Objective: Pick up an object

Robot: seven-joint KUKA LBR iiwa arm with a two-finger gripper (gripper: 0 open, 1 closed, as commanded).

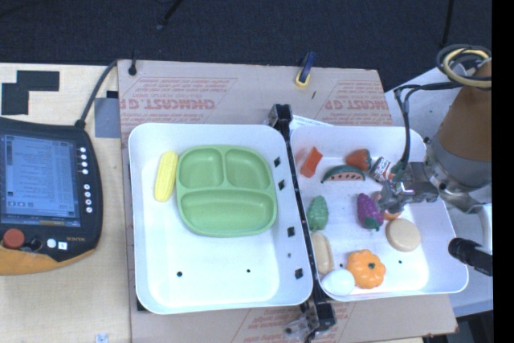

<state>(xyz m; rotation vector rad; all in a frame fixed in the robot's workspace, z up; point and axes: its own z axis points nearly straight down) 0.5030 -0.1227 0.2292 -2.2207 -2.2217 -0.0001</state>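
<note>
The right bin holds several toy foods. Among them are an orange-red block, a watermelon slice, a red piece, purple grapes, a green vegetable, a tan roll, a white egg, an orange pumpkin and a beige round piece. My gripper hangs low over the bin's right half, just right of the grapes and above the beige piece. A small orange bit shows right under it.
The left bin carries a green divided plate and a yellow corn cob. A teach pendant lies on the bench at the far left. A blue and yellow clamp sits at the cardboard's back edge.
</note>
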